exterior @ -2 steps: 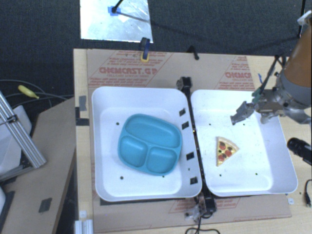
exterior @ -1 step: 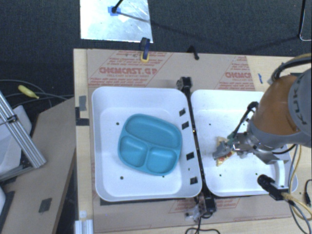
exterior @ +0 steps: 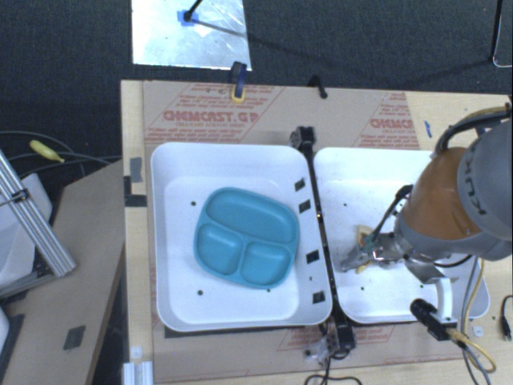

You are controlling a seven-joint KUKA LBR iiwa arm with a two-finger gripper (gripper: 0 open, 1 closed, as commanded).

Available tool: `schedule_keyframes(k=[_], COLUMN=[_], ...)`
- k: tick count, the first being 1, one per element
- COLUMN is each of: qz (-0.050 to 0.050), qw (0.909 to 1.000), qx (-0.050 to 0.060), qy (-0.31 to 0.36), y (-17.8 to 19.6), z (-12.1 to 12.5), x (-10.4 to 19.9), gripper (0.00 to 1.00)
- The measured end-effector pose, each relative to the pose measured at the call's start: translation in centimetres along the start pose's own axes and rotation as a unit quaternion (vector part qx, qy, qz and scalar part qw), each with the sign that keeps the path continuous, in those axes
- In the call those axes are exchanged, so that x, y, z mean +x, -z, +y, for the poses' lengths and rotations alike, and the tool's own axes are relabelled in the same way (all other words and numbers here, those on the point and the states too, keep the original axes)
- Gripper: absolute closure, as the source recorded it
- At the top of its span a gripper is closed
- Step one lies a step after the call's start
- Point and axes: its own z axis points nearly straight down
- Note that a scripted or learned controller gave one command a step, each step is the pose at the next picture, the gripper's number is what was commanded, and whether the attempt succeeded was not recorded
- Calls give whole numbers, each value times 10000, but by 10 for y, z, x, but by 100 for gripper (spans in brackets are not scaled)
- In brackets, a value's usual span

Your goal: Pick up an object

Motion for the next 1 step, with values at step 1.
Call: schedule_keyframes(k=[1], qz=[-8], qw=[9999], qx=[-106], qy=[34], y=[187], z=[-3], x=[15], gripper=[0])
